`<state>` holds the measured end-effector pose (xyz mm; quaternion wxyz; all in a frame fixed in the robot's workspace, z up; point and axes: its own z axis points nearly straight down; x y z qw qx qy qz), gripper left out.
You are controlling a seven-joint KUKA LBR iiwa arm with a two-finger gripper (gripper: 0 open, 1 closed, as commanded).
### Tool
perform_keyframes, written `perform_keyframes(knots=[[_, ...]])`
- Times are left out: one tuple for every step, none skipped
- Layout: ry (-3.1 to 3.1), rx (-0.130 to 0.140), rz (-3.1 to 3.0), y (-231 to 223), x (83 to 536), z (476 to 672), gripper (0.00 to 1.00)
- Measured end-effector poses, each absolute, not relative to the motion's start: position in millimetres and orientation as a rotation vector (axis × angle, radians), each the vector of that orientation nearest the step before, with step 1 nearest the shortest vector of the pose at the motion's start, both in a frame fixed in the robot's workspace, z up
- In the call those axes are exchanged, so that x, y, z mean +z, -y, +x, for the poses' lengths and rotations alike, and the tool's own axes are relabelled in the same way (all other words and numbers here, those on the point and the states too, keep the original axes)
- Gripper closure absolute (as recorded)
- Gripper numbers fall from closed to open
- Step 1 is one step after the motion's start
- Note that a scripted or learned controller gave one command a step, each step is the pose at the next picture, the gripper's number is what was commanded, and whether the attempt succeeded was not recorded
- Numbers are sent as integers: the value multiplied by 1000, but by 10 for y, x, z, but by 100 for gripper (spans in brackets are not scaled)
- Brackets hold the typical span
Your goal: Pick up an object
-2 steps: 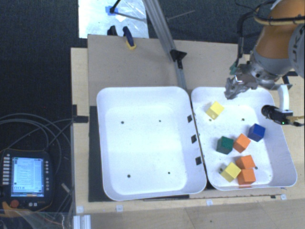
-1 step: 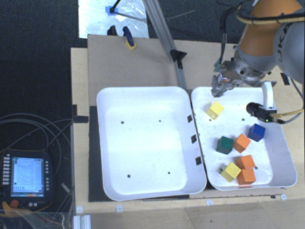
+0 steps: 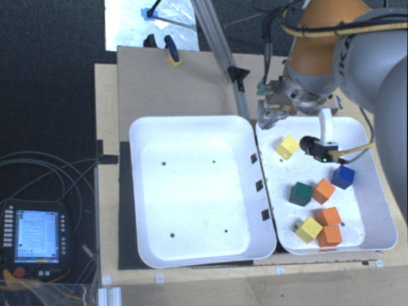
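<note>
Gripper [image 3: 273, 116] hanging over the right bin's [image 3: 376, 234] upper left corner, finger state impossible to tell (too blurred). Nearest candidate: yellow cube [image 3: 287, 148], just below and slightly right of it, lying apart from the rest.

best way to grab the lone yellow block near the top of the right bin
Take the yellow block by two opposite flat sides, coming straight down from above. It sits turned at an angle and apart from the other blocks, so the gripper should probably rotate to match its faces.
</note>
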<state>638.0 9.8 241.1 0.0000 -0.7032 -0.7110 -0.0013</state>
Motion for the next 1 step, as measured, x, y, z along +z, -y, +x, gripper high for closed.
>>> perform_keyframes(knots=[[2234,-7,-2210,-609,2541,6427,100]])
